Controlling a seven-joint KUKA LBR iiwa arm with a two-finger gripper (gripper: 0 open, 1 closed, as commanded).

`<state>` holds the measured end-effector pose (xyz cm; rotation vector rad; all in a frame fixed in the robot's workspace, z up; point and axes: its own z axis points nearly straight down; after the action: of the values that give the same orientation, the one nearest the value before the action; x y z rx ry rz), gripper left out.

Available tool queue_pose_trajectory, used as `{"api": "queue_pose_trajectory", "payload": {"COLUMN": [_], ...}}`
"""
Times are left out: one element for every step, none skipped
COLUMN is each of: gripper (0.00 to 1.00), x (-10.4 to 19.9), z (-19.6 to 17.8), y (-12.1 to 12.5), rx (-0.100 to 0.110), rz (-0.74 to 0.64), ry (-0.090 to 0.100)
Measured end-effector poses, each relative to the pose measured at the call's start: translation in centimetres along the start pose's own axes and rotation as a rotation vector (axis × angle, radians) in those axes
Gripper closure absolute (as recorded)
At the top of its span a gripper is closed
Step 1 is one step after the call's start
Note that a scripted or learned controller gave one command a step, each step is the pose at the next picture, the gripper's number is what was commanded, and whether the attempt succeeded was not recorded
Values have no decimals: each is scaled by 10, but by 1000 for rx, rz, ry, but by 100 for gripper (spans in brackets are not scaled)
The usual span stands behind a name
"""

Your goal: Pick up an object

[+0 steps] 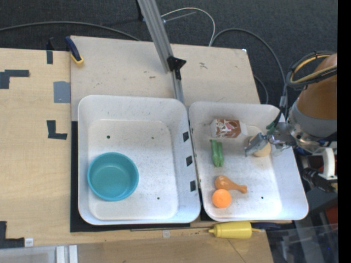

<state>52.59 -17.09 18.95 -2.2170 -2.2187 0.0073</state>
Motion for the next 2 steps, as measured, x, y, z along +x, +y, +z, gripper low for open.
{"api": "queue_pose_trajectory", "payload": {"gripper": [0,100], "x": [8,8], "z": [56,43], "y": [-9,-8], "rx": [2,-3], "rz": [0,-2], "ry": [1,1]}}
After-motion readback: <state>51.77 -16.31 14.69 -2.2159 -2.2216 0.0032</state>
